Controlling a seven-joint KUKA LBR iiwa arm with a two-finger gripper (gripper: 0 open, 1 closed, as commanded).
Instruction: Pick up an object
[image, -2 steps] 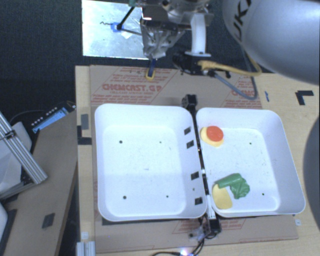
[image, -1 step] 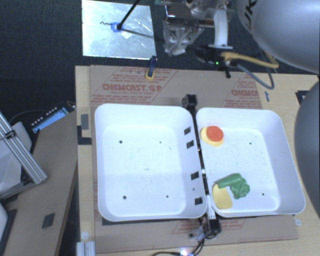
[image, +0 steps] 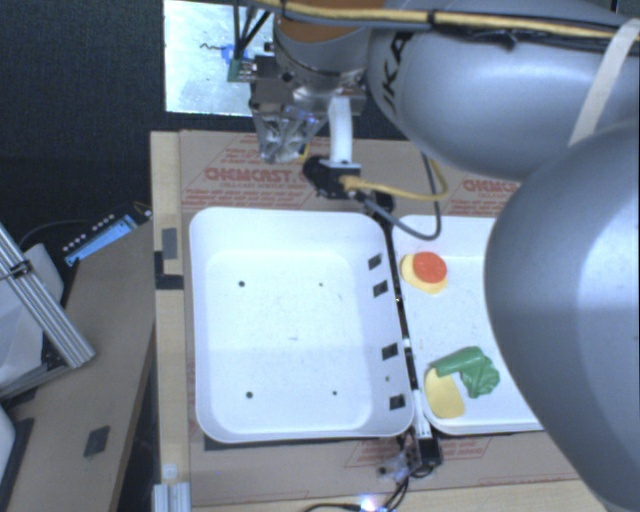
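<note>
Closest to the camera, my own grey arm (image: 560, 300) bulks across the right side of the picture and covers part of the right bin (image: 470, 225). That shallow white bin holds what I could pick. Near its front edge lies a green object (image: 472, 368), touching a yellow object (image: 445, 396) just beside and below it. Further back in the same bin, well apart from those two, sits a yellow piece with a red-orange round top (image: 428, 270).

To the left, sharing a black-clipped divider with it, is the left bin (image: 215, 240), its white floor showing only a few small dark dots. Both bins rest on a brown cardboard sheet (image: 225, 170) printed with red lettering.

Farthest back, beyond the rear rims of both bins, hangs my gripper (image: 283, 140), raised above the cardboard, under the orange band of my wrist. A yellow cable and a black fitting trail just to its right. From this angle I cannot tell how it is set, but nothing is visibly carried beneath it.

My judgement: the pick is not yet done. All three objects lie in the right bin, well away from my gripper. What remains is to travel over that bin, descend on one object, grasp and lift.
</note>
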